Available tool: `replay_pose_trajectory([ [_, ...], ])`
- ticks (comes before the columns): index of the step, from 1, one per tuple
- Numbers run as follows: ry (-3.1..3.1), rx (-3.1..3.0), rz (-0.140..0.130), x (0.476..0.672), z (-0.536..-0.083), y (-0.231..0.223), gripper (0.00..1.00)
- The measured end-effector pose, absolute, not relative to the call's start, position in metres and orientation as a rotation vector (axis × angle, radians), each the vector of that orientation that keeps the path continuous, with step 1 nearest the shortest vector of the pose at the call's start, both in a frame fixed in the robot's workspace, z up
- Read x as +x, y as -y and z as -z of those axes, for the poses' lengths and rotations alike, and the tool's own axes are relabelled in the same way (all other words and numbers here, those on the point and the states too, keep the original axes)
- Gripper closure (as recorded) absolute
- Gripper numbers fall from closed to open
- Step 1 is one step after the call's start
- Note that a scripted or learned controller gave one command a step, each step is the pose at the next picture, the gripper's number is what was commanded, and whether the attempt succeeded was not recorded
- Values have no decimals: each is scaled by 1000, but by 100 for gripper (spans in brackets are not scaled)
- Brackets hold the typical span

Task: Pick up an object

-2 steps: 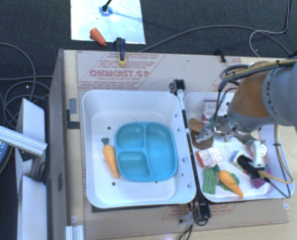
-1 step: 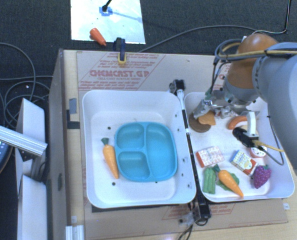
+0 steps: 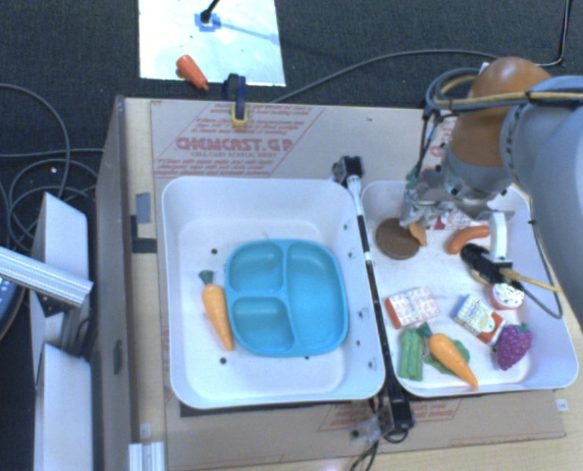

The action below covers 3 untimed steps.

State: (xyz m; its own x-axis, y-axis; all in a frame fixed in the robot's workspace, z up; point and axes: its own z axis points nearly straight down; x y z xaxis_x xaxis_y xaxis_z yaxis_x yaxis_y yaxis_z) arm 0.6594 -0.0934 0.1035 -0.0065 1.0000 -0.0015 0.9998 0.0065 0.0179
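You cannot tell how the gripper (image 3: 421,207) stands, since the wrist hides its tips low over the right bin (image 3: 564,366). The arm (image 3: 556,155) runs off the right edge and covers that bin's far corner. The small item (image 3: 507,295) near the grapes (image 3: 510,345) is too small to name.

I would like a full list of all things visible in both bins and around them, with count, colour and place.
left bin: 1, white, bench left
right bin: 1, white, bench right
plate: 1, blue, three compartments, left bin
carrot: 1, orange, left bin beside plate
second carrot: 1, orange, right bin front
brown disc: 1, right bin rear left
grapes: 1, purple, right bin front right
green vegetable: 1, right bin front
sausage: 1, orange-red, right bin rear
arm: 1, grey, orange band
pincer: 1, above right bin rear
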Motion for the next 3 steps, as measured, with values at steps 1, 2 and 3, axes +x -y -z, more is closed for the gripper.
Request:
replay_pose_trajectory([
  [1,-2224,2213,-5,627,-205,65,100],
  [2,-2221,2218,0,588,-209,115,100],
  [3,-2221,2219,0,597,-207,142,100],
])
